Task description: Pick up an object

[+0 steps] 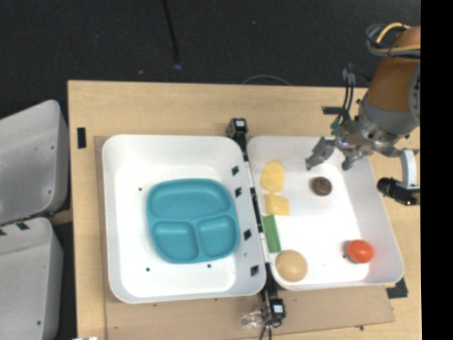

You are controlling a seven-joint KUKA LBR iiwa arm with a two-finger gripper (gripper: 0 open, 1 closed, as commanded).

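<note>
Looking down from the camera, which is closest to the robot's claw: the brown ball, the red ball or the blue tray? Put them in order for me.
Measured from the gripper, at the right bin's top edge:
1. Brown ball, just below the gripper in the right bin.
2. Red ball, lower in the same bin, near its bottom right corner.
3. Blue tray, across in the left bin.

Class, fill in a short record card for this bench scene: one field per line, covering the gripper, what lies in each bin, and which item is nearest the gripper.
gripper: open, holding nothing, above right bin's far end
left bin: teal plastic divided tray
right bin: small brown ball, two yellow pieces, green stick, tan round item, red-orange ball
nearest gripper: small brown ball
</note>
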